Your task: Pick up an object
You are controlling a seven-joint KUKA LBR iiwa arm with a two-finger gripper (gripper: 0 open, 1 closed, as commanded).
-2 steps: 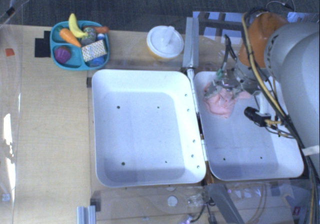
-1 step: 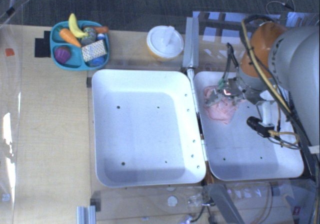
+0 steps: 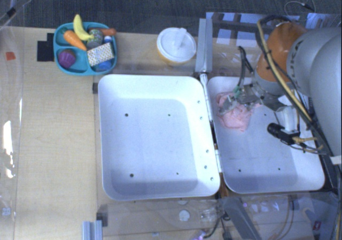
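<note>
gripper (image 3: 233,100): low in right bin (image 3: 278,180), at the pink object's upper edge; can't tell its state
pink object (image 3: 236,117): right bin, upper left part, near the divider
left bin (image 3: 155,137): bare white
blue tray (image 3: 84,47): toy food, bench top left
white lid (image 3: 176,44): behind left bin

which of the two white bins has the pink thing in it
The right bin, under the arm: the pink object lies near its upper left corner, by the gripper. The left bin shows just bare white floor.
</note>
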